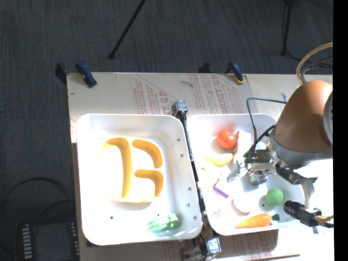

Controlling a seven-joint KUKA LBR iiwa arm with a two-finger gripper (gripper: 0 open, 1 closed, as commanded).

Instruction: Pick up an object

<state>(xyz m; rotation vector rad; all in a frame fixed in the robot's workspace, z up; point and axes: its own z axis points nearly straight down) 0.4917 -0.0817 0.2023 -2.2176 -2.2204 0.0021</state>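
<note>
Nearest the camera, at the front edge of the right bin [255, 118], lies a carrot [254, 220] with its long axis roughly left to right, tilted slightly; the narrow orange tip points left and the small green top sits at its right end. Just behind it rest a pale round slice [241, 205] and a green ball [274, 196], with a short purple piece [220, 191] to their left. Farther back in the same bin a yellow banana-shaped piece [218, 160] lies crosswise, its ends curving upward in the view, and a red tomato [227, 138] sits just beyond it.

Across the divider, the left bin [89, 145] holds a pale tray with orange curved strips [133, 167], the longest strip running front to back, and a leafy green item [165, 222] near the front wall; its outline is blurred.

Reaching in from the right, the arm [304, 124] shows an orange dome over a grey wrist, angled downward toward the middle of the right bin. Its gripper [251, 170] hangs low above the bin floor, between the banana-shaped piece and the green ball. Metal parts and cabling crowd the jaws, so whether they are parted or closed cannot be told, and no object is seen between them. Part of the arm is cut off at the right. Blue clamps [86, 73] grip the rear edge of the desk [141, 94].
</note>
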